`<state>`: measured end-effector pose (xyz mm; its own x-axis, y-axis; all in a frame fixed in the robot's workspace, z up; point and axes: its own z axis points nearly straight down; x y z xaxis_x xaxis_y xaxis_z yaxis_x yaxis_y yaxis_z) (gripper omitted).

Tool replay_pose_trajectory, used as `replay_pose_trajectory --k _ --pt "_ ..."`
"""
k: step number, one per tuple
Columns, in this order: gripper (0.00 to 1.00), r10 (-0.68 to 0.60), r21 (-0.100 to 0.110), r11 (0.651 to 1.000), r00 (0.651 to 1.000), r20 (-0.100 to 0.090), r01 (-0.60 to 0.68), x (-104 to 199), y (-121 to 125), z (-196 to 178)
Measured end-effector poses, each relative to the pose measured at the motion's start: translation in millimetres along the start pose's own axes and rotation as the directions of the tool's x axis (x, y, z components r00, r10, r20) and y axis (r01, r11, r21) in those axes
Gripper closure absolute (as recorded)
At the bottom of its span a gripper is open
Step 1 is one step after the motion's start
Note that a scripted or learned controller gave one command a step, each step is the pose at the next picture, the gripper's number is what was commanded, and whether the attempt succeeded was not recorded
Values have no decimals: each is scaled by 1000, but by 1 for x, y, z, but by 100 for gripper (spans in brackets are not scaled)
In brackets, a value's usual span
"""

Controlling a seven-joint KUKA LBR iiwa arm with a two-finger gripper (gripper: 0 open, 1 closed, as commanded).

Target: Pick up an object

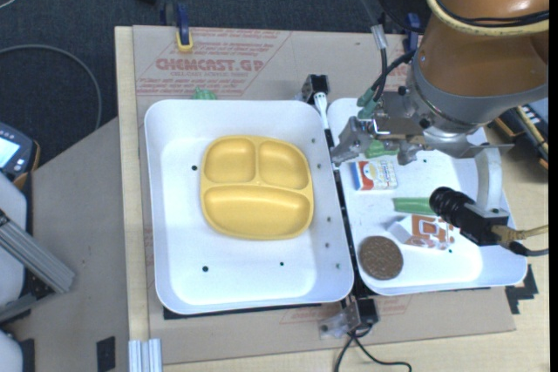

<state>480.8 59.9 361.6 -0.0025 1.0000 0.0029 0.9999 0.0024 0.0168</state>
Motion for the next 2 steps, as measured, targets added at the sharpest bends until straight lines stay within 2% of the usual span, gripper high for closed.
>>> replay_pose_trajectory --k 1,2 --pt "100 1 13 1000 1000 3 -1 0 -1 -3" --pt "100 -3 9 1000 1000 0 3 54 6 -43"
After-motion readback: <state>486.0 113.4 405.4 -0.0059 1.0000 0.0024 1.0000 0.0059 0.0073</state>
